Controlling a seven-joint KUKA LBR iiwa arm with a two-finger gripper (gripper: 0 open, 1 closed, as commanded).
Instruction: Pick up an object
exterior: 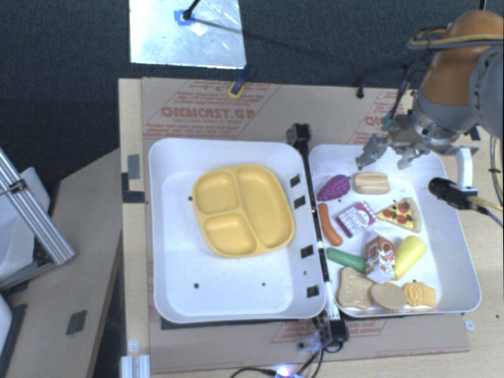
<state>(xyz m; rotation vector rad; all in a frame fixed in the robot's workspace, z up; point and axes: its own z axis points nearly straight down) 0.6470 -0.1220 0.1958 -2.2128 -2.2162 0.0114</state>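
Broadly, the table [205, 109] carries two shallow white bins side by side. Near the top of the view a shiny square sheet [187, 22] lies beyond it. The left bin [169, 211] holds a yellow divided tray [242, 209] with three compartments, set at a slant near the bin's middle. The right bin [457, 266] holds a heap of toy food.

Reaching in from the right, the grey arm [465, 50] with its orange band hangs over the far edge of the right bin. Its gripper [390, 153] sits low there, the two fingers [368, 154] spread apart with nothing between them, just beyond the bread roll.

Within the right bin, a yellow corn-like piece [409, 256] lies beside a small printed carton [379, 257]. A toast slice [354, 288] touches a round biscuit [388, 296] and a ridged yellow piece [420, 294] along the near wall. A pizza slice [400, 213] lies toward the right. A pale bread roll [371, 183] sits near the far wall, next to a purple grape bunch [334, 187]. A pink-edged packet [356, 218] rests in the middle, an orange sausage [329, 223] to its left, and a green piece [345, 258] below.
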